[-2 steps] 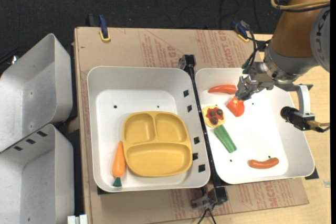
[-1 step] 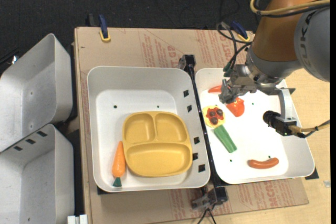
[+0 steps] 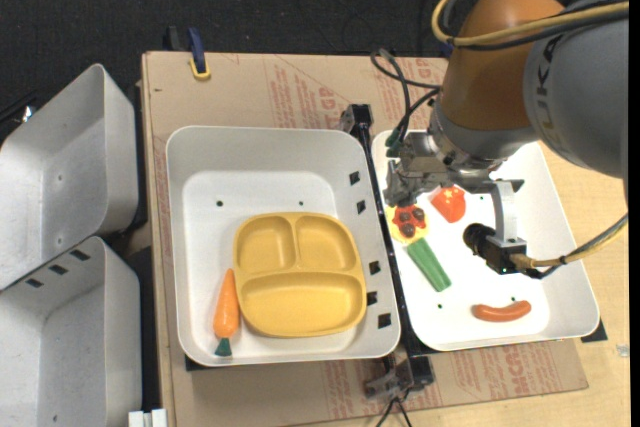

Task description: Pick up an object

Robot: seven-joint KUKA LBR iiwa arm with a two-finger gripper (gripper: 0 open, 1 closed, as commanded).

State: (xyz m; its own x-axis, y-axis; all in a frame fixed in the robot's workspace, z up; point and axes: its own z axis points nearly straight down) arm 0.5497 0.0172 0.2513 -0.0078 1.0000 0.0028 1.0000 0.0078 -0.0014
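Down over the right white bin hangs the grey arm, its orange band bulging above the wrist, and the gripper sits low at that bin's left side, close to the divider between the two bins. Whether it is spread or pressed together cannot be told, since the wrist body and cabling cover it from above. Just beneath the gripper, against the bin's left wall, lies a small yellow piece with red spots; it looks very near the tool, but contact is unclear. A red-orange pepper-like toy lies just right of the gripper, a green stick slants below the spotted piece, and a sausage rests near the bin's front edge. Across the divider, the left white bin holds a yellow divided tray with a toy carrot lying just beside the tray's left edge.
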